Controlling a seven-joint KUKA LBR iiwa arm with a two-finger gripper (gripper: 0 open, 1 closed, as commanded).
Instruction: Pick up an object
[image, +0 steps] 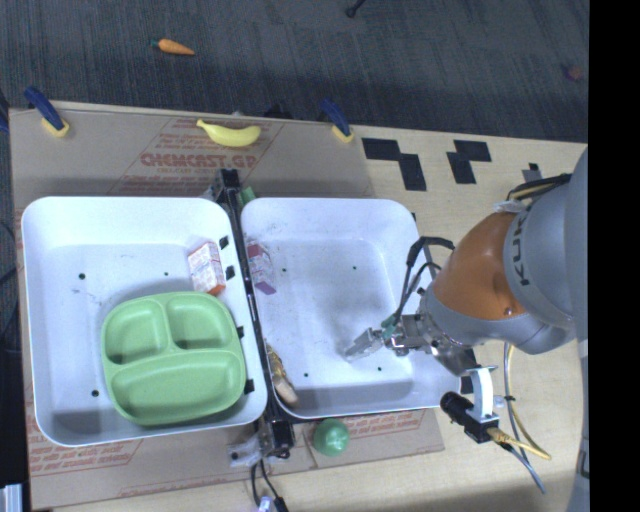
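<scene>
Gripper (362, 345) low inside the right bin (330, 215), near its front wall

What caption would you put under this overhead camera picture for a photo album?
Robot arm reaching its gripper into the right bin, with a green tray in the left bin.

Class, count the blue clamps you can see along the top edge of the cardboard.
2: one blue clamp at the cardboard's top-left corner, one blue clamp right of the banana. Others may be hidden.
</scene>
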